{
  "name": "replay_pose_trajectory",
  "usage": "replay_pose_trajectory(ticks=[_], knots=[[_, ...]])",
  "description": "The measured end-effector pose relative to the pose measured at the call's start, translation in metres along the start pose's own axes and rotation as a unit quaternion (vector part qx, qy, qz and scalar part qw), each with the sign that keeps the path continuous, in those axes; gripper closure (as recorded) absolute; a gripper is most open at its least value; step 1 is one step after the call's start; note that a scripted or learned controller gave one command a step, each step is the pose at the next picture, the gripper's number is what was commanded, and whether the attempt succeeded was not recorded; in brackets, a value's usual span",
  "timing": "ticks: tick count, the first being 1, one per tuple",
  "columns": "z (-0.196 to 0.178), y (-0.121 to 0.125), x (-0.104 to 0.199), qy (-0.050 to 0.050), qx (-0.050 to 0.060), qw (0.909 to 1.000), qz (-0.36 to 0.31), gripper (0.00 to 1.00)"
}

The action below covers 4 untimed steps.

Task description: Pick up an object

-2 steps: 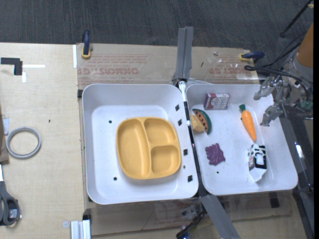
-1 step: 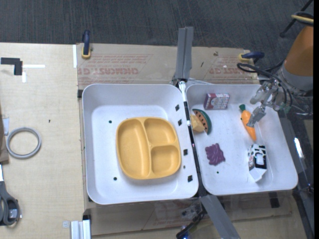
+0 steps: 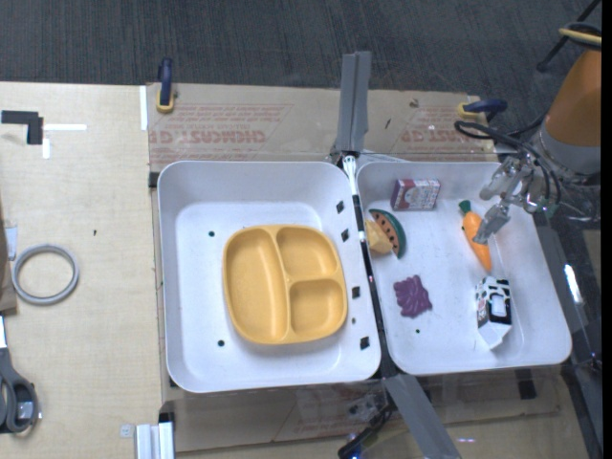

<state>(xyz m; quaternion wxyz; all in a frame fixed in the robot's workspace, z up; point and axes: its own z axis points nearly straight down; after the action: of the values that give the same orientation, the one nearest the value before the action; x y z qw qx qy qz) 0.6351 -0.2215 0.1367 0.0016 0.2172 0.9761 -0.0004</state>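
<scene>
The right bin (image 3: 435, 352) holds several small items. An orange toy carrot (image 3: 475, 238) lies near its right wall. A small maroon-and-white box (image 3: 417, 194) stands at the back. A watermelon slice (image 3: 386, 233) rests by the left wall, a purple grape bunch (image 3: 413, 295) sits in the middle, and a white-and-black carton (image 3: 494, 310) lies at the front right. My gripper (image 3: 497, 204) hangs over the bin's right side, just above and right of the carrot. It is open with nothing between its fingers.
The left bin (image 3: 191, 208) holds a yellow divided plate (image 3: 285, 283). A grey divider post (image 3: 354, 103) stands between the bins at the back. A tape roll (image 3: 41, 273) lies on the bench at far left. Cables run near the arm (image 3: 574, 113).
</scene>
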Motion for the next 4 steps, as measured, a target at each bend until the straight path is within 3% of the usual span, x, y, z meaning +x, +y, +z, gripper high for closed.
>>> replay_pose_trajectory(ticks=[1,2,3,4], knots=[[0.013,0.028,0.014,0.000,0.000,0.9837,0.180,0.00],[0.045,0.008,0.019,0.001,0.001,0.9838,0.179,0.00],[0.034,0.009,0.018,-0.002,0.001,0.9842,0.177,1.00],[-0.103,0.042,0.034,-0.001,0.000,0.9794,0.202,1.00]])
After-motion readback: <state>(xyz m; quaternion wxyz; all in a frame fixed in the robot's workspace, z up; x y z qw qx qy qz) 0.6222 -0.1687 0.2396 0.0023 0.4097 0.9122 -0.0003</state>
